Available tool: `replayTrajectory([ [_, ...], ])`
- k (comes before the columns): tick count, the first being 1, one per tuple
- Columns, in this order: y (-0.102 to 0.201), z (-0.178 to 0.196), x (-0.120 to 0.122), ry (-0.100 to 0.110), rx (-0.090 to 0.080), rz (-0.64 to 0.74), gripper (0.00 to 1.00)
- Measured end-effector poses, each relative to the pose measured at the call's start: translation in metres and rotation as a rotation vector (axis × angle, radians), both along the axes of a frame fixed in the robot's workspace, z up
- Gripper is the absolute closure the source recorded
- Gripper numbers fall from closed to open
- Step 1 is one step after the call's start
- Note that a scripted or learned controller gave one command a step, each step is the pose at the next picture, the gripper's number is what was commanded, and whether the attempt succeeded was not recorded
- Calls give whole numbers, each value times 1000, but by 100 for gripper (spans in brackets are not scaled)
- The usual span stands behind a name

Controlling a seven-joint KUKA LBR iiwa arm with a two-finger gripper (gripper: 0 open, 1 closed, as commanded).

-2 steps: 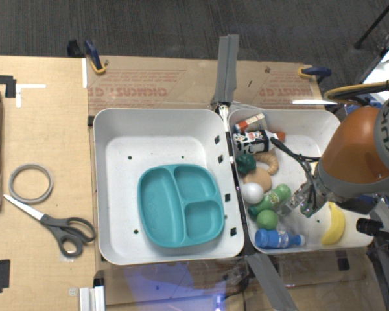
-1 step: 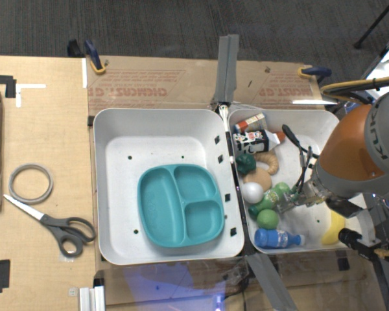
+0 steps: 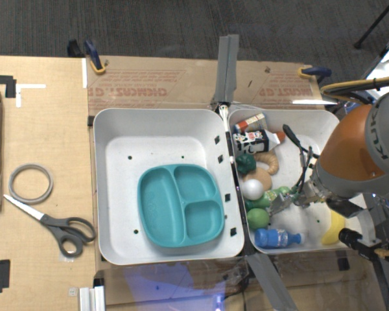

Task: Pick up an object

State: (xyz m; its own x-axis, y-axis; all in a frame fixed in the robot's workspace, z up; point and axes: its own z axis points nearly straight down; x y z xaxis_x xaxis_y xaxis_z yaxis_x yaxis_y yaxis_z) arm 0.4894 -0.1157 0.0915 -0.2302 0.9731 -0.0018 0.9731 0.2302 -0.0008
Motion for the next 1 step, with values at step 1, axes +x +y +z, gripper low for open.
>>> replayTrajectory([
  [1, 11, -1, 17, 3, 1, -248, 0],
])
